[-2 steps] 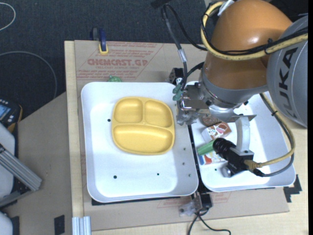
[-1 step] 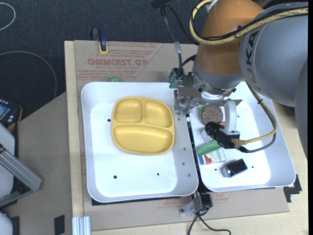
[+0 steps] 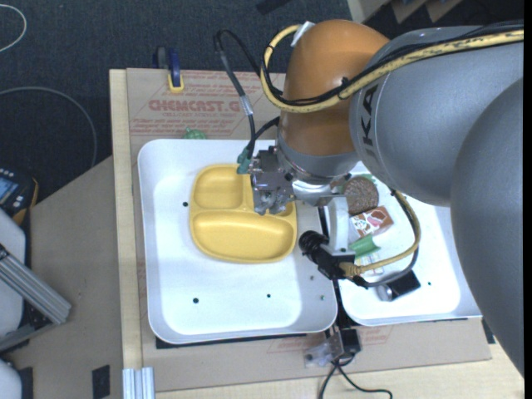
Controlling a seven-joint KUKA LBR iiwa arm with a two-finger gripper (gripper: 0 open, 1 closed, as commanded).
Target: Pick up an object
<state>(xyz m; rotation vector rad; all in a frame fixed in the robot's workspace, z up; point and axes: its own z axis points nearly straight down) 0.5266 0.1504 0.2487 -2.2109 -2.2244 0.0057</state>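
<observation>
The claw [image 3: 270, 191], its grip state impossible to tell, sits low over the yellow divided tray [image 3: 237, 227] in the frame-centre left bin [image 3: 166, 248], apparently positioned for a rim grasp.

Dark blue carpet [image 3: 75, 48] is seen from nine to twelve o'clock, crossed by a thin pale cable [image 3: 62, 98].

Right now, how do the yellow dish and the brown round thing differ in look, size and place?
The yellow dish is far larger than the brown round thing. The dish is bright yellow with compartments; the round thing is dark brown and speckled. The dish lies in the left bin, with the gripper at its right edge; the round thing lies in the right bin, partly hidden by the arm. Both rest in white bins.
</observation>
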